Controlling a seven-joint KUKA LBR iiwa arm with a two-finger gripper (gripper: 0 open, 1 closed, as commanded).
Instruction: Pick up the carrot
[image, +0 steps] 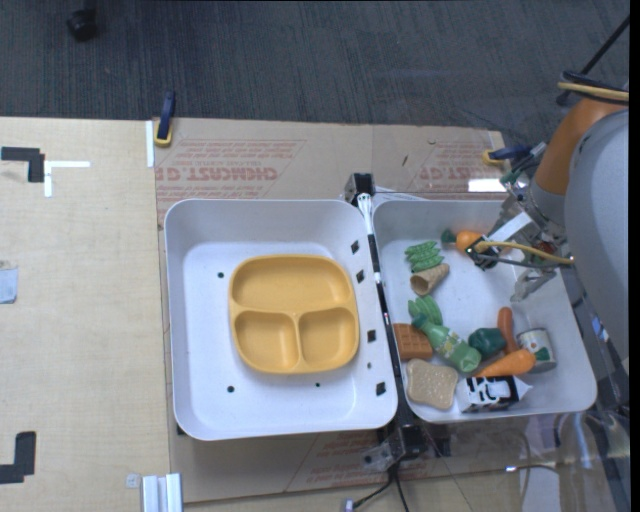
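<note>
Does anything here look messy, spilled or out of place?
Nothing looks spilled or broken. The toy food just lies jumbled in the right bin, with the carrot crowded among other pieces.

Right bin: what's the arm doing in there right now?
The arm reaches in from the right, its gripper at the upper right of the right bin. The carrot lies apart from it, at the bin's lower end among other toy foods, not picked up yet. The left bin holds a yellow divided plate.
</note>
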